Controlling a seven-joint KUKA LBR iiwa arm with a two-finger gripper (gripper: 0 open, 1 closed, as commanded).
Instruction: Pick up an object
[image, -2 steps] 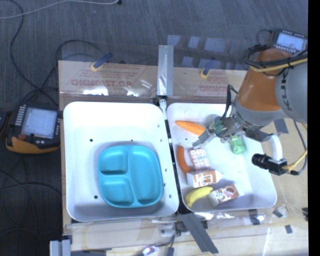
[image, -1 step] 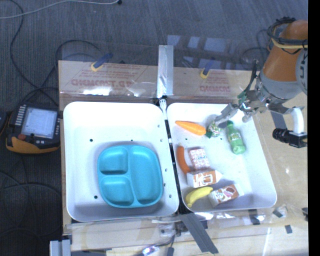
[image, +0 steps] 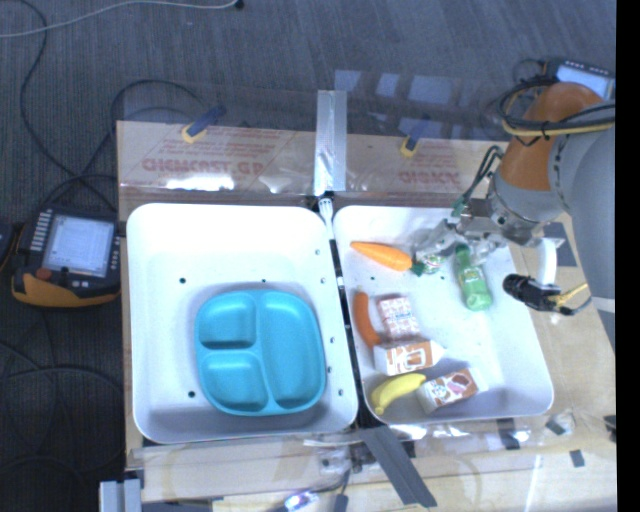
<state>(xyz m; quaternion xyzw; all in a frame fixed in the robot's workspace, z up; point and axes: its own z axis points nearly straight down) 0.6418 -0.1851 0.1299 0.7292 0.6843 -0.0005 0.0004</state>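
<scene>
My gripper (image: 447, 240) hangs low over the far part of the right bin (image: 530, 350), reaching in from the right. It sits between an orange carrot (image: 380, 255), whose green top lies just under its left side, and a green bottle (image: 473, 282) just to its right. Nothing shows plainly in its grasp. Nearer the front of the same bin lie an orange sausage (image: 364, 315), a wrapped snack pack (image: 397, 316), an orange-and-white carton (image: 408, 356), a yellow banana (image: 393, 391) and a small red-and-white carton (image: 448, 389).
The left bin (image: 160, 250) holds a blue divided plate (image: 260, 350). A handheld controller (image: 65, 255) lies on the floor to the left. The grey arm with its orange band (image: 545, 135) crosses the right bin's far right corner, cables beside it.
</scene>
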